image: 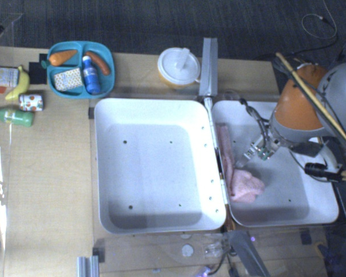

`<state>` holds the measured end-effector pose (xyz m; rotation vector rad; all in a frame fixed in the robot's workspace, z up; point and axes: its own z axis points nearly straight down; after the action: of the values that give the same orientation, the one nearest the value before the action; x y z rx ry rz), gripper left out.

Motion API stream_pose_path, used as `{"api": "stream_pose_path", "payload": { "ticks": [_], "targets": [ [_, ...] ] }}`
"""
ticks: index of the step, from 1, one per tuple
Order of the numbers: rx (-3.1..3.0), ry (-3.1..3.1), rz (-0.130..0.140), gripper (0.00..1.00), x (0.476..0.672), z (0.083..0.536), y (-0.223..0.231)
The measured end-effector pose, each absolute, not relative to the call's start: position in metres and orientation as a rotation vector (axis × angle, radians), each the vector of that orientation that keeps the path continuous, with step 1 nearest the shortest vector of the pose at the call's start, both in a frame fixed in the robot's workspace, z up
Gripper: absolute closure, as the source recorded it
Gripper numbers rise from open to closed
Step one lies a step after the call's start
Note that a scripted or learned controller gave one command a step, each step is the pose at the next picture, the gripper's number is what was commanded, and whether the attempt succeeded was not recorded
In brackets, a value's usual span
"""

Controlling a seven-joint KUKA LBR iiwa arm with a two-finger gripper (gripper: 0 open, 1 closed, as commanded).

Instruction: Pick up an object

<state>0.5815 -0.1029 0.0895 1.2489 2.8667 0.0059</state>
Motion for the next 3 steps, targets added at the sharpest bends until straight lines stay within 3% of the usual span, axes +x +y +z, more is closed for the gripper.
{"api": "stream_pose_path", "payload": {
  "ticks": [1, 2, 3],
  "targets": [
    [1.567, 2.719, 0.002, 0.00, 0.593, 0.120, -0.093],
    [1.500, 2.740, 0.015, 0.00, 0.547, 0.091, -0.102],
    [1.494, 2.740, 0.019, 1.00, 0.549, 0.102, -0.100]
  ]
}}
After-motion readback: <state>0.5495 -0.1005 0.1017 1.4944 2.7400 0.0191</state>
